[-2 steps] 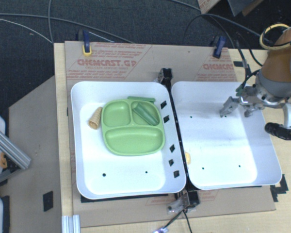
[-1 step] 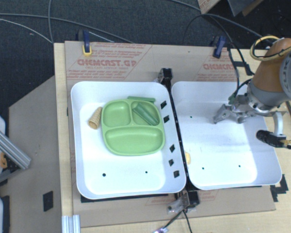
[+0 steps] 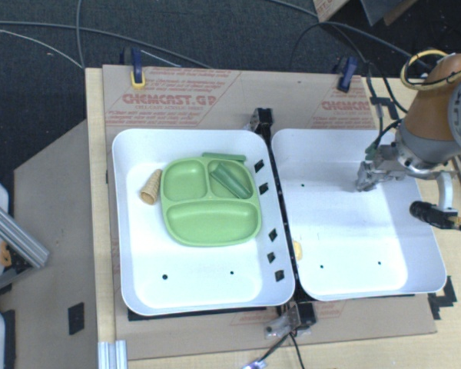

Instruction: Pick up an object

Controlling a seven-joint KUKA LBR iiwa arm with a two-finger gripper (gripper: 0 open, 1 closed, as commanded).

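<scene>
While jaws (image 3: 366,177) hover, right bin (image 3: 353,275)

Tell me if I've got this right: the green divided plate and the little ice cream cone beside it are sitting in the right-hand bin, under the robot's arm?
Not quite. The camera view shows the green divided plate and the cone beside it in the left bin. The arm's gripper is over the right bin.

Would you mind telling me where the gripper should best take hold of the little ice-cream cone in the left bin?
Probably across the cone's wide upper end, coming straight down. It lies flat beside the green plate's left rim, so fingers should close along that rim.
</scene>
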